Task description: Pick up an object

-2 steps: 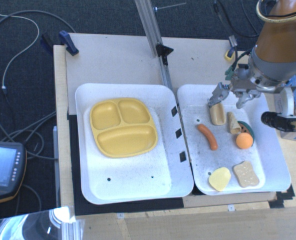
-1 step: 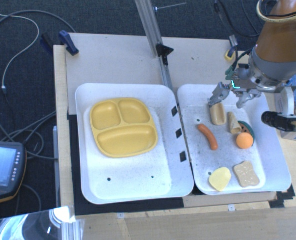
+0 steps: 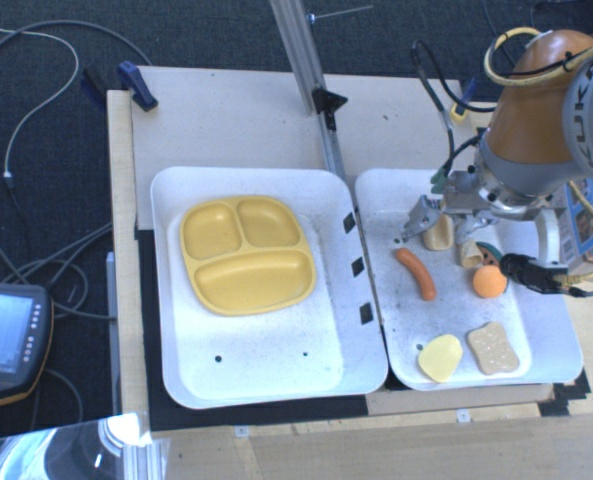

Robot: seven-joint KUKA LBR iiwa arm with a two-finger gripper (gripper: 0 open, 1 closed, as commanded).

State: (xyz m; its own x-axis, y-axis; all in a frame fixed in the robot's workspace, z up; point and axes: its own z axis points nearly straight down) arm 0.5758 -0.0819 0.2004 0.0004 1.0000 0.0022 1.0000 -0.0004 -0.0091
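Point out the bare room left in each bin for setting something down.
Left bin: bare floor below the yellow tray, toward the near rim. Right bin: a small patch between the sausage and yellow chip. Crowded around the gripper, orange ball and cracker.

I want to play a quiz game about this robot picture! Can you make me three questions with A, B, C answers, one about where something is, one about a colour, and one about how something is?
1. Where is the yellow divided plate?
A. left bin
B. right bin
C. on the floor

2. What colour is the ball?
A. blue
B. orange
C. green

3. How does the hot dog sit?
A. lying flat in the right bin
B. standing upright
C. on the plate

Answers: 1 A, it lies in the left bin. 2 B, it looks orange. 3 A, it lies on the bin floor beside the gripper.
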